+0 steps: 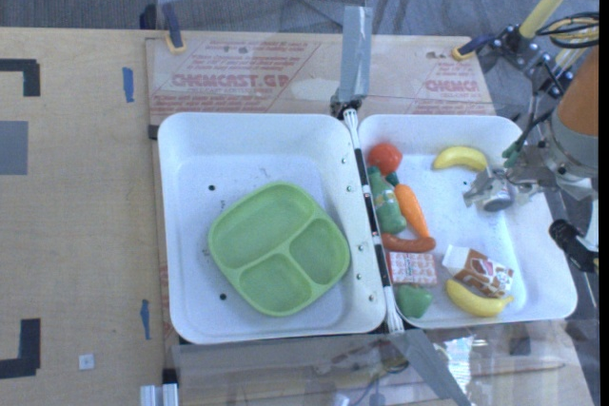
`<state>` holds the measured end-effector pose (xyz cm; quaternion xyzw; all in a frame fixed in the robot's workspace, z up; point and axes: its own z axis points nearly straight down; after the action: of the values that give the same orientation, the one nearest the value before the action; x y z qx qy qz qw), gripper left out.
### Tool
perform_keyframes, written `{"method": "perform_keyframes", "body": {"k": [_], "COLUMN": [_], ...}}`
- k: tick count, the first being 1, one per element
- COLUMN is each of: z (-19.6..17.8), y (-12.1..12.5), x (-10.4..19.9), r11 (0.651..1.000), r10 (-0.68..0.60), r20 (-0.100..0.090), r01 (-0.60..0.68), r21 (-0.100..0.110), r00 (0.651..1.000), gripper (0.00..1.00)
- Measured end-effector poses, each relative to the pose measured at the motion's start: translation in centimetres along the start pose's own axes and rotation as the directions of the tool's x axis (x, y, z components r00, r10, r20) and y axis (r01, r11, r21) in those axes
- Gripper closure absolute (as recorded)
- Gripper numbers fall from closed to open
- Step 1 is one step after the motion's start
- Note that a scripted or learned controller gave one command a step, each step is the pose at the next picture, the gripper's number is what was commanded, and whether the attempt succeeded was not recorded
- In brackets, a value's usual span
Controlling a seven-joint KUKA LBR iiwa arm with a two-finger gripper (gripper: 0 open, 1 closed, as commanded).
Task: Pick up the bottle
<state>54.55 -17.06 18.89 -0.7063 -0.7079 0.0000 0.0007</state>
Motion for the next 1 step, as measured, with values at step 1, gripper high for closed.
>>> {"method": "perform_keyframes", "body": {"k": [1], "z": [10.05], "y": [-1.98], "x": [0.82], "r11": [0.890], "r10": [0.456], "r20": [-0.002], "r01": [-0.456], "r21": [-0.007], "r00": [0.890], "gripper": [0.00]}}
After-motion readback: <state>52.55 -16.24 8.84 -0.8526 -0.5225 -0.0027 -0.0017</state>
